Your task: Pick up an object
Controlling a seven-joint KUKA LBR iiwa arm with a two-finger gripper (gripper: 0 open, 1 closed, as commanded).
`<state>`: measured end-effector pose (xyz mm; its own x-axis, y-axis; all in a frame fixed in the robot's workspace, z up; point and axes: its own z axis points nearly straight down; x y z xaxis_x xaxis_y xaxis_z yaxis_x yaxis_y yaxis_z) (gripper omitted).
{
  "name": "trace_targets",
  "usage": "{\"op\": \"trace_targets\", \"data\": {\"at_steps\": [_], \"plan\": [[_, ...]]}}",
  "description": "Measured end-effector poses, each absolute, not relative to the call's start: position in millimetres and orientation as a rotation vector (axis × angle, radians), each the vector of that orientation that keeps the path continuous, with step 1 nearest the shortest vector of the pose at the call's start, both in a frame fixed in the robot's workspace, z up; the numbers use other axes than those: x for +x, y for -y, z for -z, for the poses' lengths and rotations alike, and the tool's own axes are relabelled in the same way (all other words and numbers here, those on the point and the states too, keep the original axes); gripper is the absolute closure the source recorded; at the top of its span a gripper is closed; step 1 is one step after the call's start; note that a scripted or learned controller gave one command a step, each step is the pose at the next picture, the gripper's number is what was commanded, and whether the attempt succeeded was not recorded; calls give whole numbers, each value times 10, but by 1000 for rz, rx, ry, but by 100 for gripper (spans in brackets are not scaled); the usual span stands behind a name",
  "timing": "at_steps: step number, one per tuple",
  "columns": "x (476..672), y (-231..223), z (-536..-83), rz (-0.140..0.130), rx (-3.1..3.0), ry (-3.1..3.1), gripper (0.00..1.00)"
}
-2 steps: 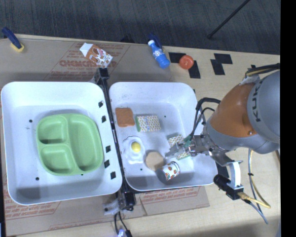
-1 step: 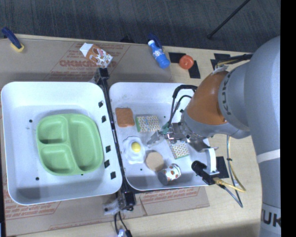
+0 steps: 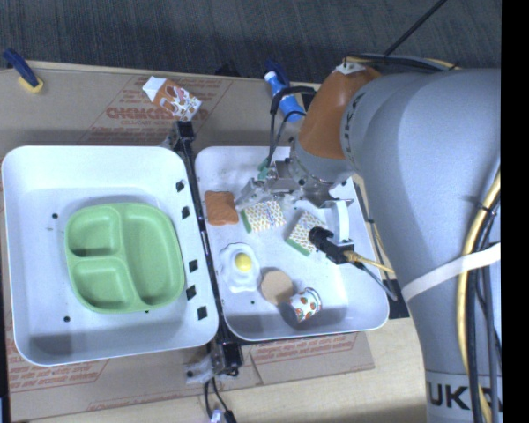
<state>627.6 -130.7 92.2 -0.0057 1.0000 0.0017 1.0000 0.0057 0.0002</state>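
Gripper is over the far part of the right bin, low above the clutter. Open or closed: can't tell from this angle, and nothing is visibly held.

Pickable items are all in the right bin, six total:
- 2 checkered pieces. One is just on the near side of the gripper and closest to it. The other is to the near right, beside the first.
- 1 orange-brown slab, left of the gripper, by the bin's left wall.
- 1 fried egg toy, nearer, well apart from the gripper.
- 1 brown round disc, just right of the egg.
- 1 patterned cup, on its side, touching or nearly touching the disc, nearest of the lot.

Left bin: 1 green plate with three compartments.

Outside the bins, on the cardboard: 1 crumpled packet at the far side. 2 blue clamps, one at far left and one behind the right bin.
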Motion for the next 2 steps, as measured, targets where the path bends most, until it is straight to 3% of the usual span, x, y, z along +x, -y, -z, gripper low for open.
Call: {"op": "trace_targets", "data": {"at_steps": [1, 2], "plan": [[6274, 1311, -1021, -1, -2208, 2232, 100], [5928, 676, -1927, 2, -2214, 2227, 100]]}}
